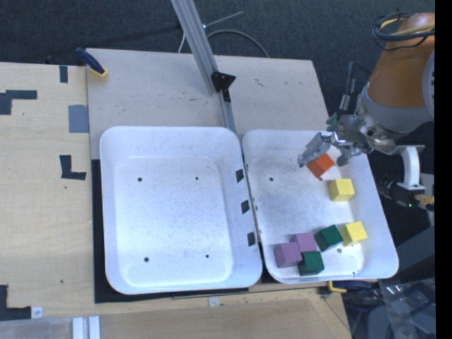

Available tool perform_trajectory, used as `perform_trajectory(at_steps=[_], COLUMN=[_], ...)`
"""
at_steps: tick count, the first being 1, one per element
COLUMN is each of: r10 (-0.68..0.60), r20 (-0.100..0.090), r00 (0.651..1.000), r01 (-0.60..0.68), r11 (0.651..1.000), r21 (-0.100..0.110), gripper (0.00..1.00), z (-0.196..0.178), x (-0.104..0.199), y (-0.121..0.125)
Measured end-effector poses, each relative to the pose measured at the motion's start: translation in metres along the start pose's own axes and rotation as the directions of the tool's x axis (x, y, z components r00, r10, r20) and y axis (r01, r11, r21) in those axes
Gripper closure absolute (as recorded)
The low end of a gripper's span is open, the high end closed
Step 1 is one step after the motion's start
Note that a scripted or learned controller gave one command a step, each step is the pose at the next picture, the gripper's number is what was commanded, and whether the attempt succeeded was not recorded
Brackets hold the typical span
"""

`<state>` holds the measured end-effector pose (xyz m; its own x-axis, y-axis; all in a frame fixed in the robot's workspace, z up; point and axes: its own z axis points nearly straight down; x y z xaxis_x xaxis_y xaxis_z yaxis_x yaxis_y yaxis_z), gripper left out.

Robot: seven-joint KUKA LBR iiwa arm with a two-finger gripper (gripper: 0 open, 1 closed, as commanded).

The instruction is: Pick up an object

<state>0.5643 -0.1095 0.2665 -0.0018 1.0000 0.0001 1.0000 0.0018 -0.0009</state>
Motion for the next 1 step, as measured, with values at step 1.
perform_trajectory(at_steps=[1], r10=[0.006], r20=[0.004], r00=[1.000], r01=[-0.006], r11=[1.000], r21=[-0.003], gripper=[0.00], z=[-0.0360], x=[-0.0627], y=[-0.0172])
